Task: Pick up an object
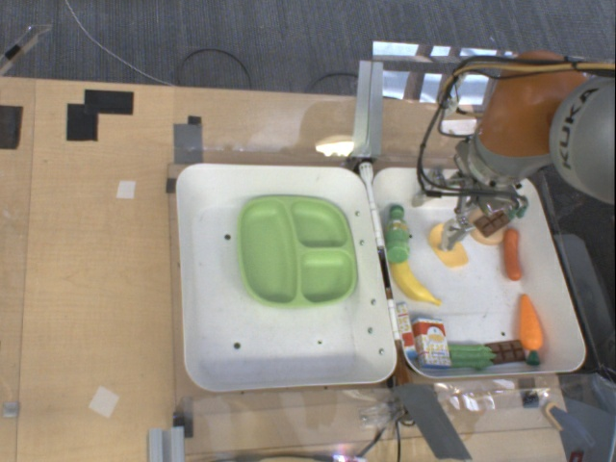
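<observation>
My gripper (pixel 474 221) hangs low over the upper part of the right bin (pixel 481 301), below the arm's orange band. Right under it lie a yellow round piece (pixel 449 246) and a small brown piece (pixel 493 223), and the gripper partly hides both. A red sausage (pixel 512 255) lies just to the right of the gripper. A green bottle (pixel 396 234) and a banana (pixel 414 285) lie along the bin's left wall. A carrot (pixel 529 323) rests at the right side.
A milk carton (pixel 432 343), a green vegetable (pixel 472 356) and a chocolate bar (pixel 510 354) line the right bin's front wall. The left bin (pixel 212 335) holds a green divided plate (pixel 295 250). A metal post (pixel 369 114) stands behind the bins.
</observation>
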